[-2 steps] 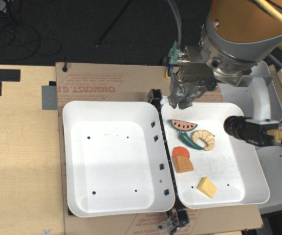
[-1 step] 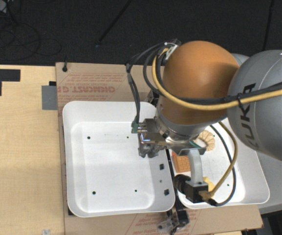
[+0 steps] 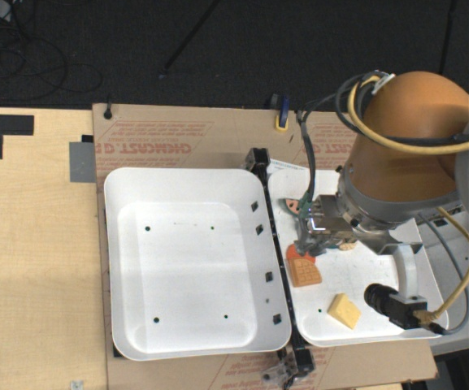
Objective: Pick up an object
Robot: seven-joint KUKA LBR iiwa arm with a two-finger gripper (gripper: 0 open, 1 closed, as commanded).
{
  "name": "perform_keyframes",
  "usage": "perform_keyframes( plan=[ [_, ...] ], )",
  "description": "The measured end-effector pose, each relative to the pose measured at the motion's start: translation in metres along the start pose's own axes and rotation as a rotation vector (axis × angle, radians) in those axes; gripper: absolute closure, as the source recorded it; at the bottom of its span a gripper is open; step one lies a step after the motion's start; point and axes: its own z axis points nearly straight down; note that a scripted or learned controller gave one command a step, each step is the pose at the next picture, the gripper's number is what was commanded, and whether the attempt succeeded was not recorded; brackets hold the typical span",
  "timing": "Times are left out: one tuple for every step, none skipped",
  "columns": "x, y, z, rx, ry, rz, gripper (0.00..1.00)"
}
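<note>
Waffle-like brown block point(image 3: 305, 274) is what we take as the likeliest target: it lies in the right bin point(image 3: 364, 331), just below the pincer point(image 3: 309, 246) and close to the bin's left wall, with a small orange piece point(image 3: 293, 252) touching its upper edge. Our pincer hangs directly above that upper edge, near the orange piece, and we cannot tell whether it is released or clenched; nothing shows as gripped. The block's long axis seems to run roughly top to bottom in the picture, tilted slightly. A yellow wedge point(image 3: 345, 310) sits further down and to the right of the pincer, well apart from the block. We judge the coming move turns on a short drop, shifted a little toward the block's middle. The left bin point(image 3: 128, 218) lies across the divider.
</note>
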Motion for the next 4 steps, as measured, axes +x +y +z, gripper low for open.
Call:
perform_keyframes(
  plan=[
    [0.027,0.016,-0.118,-0.017,0.006,-0.015,1.0],
    [0.064,0.027,-0.118,-0.004,0.004,-0.016,1.0],
    [0.103,-0.003,-0.157,-0.005,0.004,-0.017,1.0],
    [0.141,-0.003,-0.227,-0.009,0.006,-0.017,1.0]
  ],
)
